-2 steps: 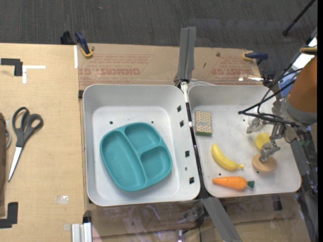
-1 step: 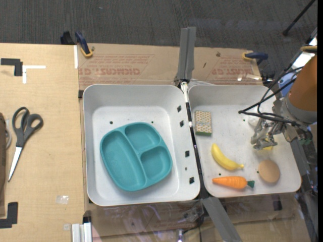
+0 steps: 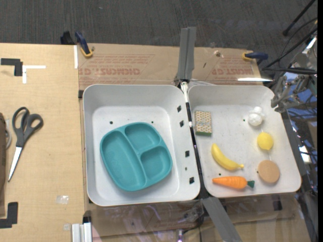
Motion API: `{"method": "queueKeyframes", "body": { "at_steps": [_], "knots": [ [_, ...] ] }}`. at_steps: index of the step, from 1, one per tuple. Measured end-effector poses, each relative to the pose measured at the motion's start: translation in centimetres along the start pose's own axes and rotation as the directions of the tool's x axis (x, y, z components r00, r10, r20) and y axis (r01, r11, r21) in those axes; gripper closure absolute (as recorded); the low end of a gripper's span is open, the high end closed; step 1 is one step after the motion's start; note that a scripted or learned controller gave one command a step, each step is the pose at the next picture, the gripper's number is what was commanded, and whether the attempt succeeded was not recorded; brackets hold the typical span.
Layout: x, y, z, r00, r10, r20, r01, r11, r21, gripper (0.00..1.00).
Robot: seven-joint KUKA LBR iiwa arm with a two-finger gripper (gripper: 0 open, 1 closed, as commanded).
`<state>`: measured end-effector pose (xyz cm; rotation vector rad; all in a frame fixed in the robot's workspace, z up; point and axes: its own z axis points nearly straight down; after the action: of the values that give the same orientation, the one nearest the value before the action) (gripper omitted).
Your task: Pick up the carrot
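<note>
The carrot (image 3: pixel 231 182) is orange with a small green top and lies flat near the front wall of the right bin (image 3: pixel 237 91), its green end pointing right. A yellow banana (image 3: pixel 224 158) lies just behind it. Nothing is touching the carrot.
The right bin also holds a lemon (image 3: pixel 265 141), a tan round cookie-like disc (image 3: pixel 269 171), a white lump (image 3: pixel 255 118) and a speckled sponge block (image 3: pixel 203 122). A teal divided plate (image 3: pixel 135 156) sits in the left bin (image 3: pixel 96 150). Scissors (image 3: pixel 21 130) lie on the bench at left.
</note>
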<state>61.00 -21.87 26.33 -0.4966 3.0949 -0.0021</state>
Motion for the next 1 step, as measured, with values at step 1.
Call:
{"method": "queueKeyframes", "body": {
  "at_steps": [1],
  "knots": [
    [2.54, 6.78, -2.78, 0.994, -0.107, -0.002, 0.107, 0.994, -0.002, 1.00]
  ]
}}
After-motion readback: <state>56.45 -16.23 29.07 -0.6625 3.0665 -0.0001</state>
